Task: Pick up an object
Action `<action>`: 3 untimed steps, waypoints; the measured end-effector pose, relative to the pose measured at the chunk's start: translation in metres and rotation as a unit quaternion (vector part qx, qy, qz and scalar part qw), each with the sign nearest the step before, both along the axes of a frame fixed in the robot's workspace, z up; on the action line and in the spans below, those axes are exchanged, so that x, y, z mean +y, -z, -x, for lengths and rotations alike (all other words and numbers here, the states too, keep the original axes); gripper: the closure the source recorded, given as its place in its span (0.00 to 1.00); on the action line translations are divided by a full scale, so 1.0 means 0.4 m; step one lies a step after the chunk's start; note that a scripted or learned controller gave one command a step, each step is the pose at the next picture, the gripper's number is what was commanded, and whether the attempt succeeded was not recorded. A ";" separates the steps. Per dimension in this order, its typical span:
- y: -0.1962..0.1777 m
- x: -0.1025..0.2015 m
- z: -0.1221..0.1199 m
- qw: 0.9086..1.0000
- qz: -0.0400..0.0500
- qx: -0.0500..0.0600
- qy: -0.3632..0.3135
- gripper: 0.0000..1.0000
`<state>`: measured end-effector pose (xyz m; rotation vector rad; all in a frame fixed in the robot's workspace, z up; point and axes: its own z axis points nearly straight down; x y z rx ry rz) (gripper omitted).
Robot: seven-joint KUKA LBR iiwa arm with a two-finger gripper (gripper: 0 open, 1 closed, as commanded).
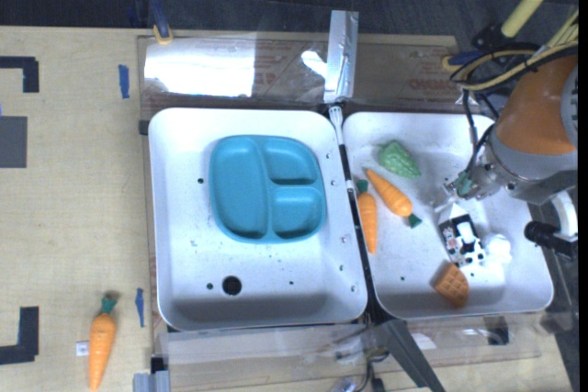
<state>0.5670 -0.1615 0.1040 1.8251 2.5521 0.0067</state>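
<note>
Blue moulded plate [267,186] — smooth, divided; knobbly green vegetable [400,159] — lumpy.

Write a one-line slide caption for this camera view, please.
Robot arm's gripper low in the right bin among toy carrots and a waffle; blue tray in the left bin.

A blue tray [266,186] lies in a white bin [175,225]; orange carrots [390,191], a green vegetable [399,159].
</note>
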 end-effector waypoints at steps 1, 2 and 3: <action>-0.239 0.096 -0.072 0.992 0.000 -0.002 0.125 1.00; -0.232 0.093 -0.068 0.992 0.001 0.001 0.127 0.00; -0.327 0.183 -0.091 1.000 0.001 -0.001 0.019 0.00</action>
